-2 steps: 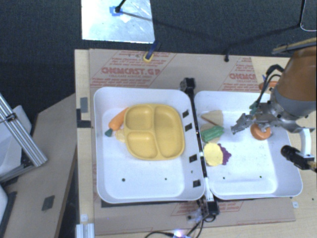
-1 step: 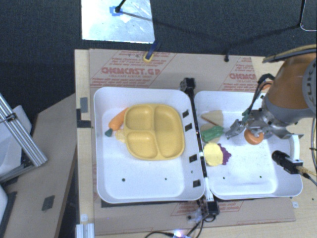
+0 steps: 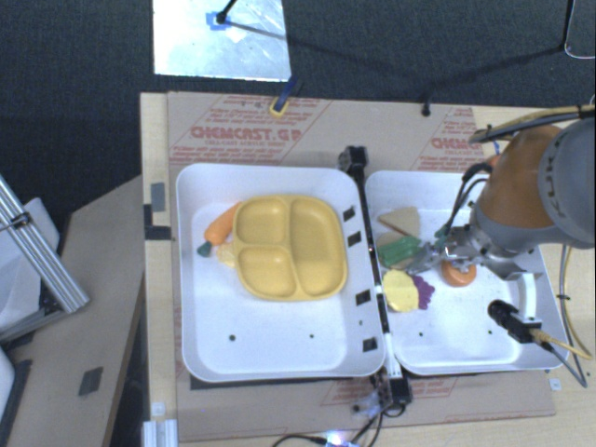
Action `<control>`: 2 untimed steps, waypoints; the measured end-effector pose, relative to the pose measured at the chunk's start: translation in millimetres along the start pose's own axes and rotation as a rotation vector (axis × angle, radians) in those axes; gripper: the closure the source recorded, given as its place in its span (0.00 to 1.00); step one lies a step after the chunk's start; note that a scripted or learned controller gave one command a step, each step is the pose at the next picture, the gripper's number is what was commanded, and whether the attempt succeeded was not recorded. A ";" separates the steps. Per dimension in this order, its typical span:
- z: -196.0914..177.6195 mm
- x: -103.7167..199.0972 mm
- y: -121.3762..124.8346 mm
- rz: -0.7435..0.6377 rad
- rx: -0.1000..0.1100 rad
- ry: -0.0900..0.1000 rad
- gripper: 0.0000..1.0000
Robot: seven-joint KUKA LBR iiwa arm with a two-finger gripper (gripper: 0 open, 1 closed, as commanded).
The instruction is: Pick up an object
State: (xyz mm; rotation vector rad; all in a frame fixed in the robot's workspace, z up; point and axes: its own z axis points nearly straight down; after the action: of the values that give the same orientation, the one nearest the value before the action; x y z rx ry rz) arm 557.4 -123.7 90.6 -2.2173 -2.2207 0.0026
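Note:
My gripper (image 3: pixel 434 255) hangs low over the middle of the right bin (image 3: pixel 447 347), with the arm reaching in from the right. Just left of it lies a green piece (image 3: pixel 399 250), and a tan wedge (image 3: pixel 400 220) sits behind that. A yellow round piece (image 3: pixel 400 291) and a purple grape cluster (image 3: pixel 424 291) lie just in front of the gripper. An orange round piece (image 3: pixel 458 274) sits right under the wrist, partly hidden by it. Nothing shows as held.
The left bin (image 3: pixel 214 343) holds a yellow divided plate (image 3: pixel 284 247) with a carrot (image 3: pixel 220 224) by its left edge. A black-clipped ridge (image 3: pixel 368 250) divides the two bins. The near part of the right bin is bare white floor.

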 end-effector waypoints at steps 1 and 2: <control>2.4 -0.4 2.2 0.001 -0.007 -0.001 0.00; -10.2 -3.2 4.8 0.001 -0.021 -0.010 1.00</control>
State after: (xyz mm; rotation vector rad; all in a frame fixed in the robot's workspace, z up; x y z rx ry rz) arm 562.3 -126.9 100.8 -2.2340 -2.2347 -0.0090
